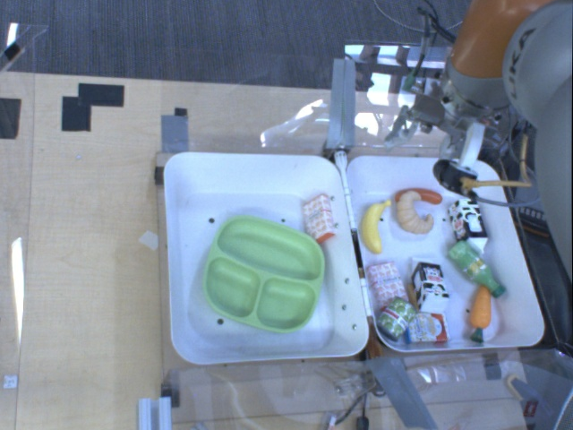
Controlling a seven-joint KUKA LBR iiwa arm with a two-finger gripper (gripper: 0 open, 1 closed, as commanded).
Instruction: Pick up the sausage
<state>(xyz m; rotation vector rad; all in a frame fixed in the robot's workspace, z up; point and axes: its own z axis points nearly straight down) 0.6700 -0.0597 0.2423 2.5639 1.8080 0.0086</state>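
Red-orange sausage (429, 196) sits in the far half of the right-hand bin (528, 330). It lies roughly crosswise, touching the back of a pale croissant (413, 213). Banana (373, 226) is just view-left of that pair, cow-print carton (466, 219) just view-right.

My gripper (407, 119) hangs over the far rim of that bin, up and a bit view-left of the sausage, with nothing visibly in it. Apart or together: can't tell, too small and cluttered up there.

Handling, my guess: toy food, so light, fairly stiff and not fragile. The skin is smooth and rounded, so probably slippery, and it may roll or squirt out if pinched off-centre. The croissant seems to crowd its near side. I'd take it mid-length, across the short axis, straight down, with one side of the grasp going into the seam against the croissant. Risks: clamping the croissant too, or nudging the sausage toward the carton.

Writing: nothing readable, no brand legible. There's print on the second cow-print carton (431, 285), the pink packet (386, 280), and the packet (318, 216) in the left-hand bin (179, 240) beside the green plate (264, 274). All of it is too small to make out.
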